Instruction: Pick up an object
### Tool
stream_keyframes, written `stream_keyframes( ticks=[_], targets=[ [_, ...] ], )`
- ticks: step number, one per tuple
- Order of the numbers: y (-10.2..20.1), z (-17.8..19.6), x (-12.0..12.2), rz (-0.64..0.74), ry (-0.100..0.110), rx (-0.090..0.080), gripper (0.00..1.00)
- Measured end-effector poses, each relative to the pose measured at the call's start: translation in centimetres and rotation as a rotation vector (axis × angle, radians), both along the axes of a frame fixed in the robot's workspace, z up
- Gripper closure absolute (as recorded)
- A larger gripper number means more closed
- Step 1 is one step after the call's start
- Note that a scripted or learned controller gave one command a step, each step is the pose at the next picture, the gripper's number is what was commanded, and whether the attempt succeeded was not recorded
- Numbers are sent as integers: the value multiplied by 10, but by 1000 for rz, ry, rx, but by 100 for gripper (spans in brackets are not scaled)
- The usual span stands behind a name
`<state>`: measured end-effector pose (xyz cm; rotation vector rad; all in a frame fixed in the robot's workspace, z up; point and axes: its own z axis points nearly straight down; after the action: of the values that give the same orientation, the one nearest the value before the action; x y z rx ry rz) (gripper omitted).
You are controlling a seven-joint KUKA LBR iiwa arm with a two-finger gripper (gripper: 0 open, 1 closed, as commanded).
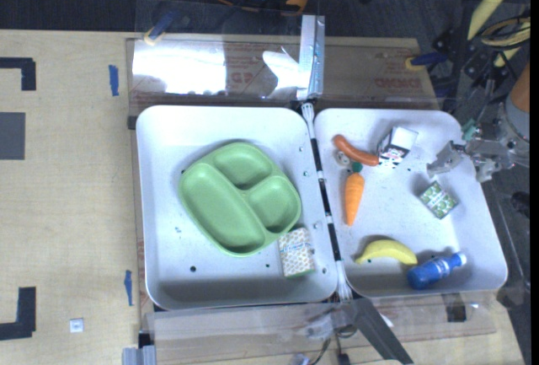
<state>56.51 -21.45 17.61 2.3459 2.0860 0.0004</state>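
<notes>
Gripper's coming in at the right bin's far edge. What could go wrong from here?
1. The gripper sits at the rim of the right bin; a descent here may clip the wall.
2. The nearest thing, a small green packet, lies flat, so it may slip out of a pinch.
3. The hot dog, carrot and white box are crowded; the banana and blue bottle look to be touching. A grab there may knock neighbours.

Bins [160,144] glossy white plastic, green tray [240,199] matt plastic, table [67,186] pale smooth wood, banana [386,251] shiny plastic.
</notes>
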Motion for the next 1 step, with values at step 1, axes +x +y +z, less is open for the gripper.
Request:
stream_keyframes(
  ticks=[1],
  targets=[
    [0, -35, 13, -54, -28, -6, 0]
  ],
)
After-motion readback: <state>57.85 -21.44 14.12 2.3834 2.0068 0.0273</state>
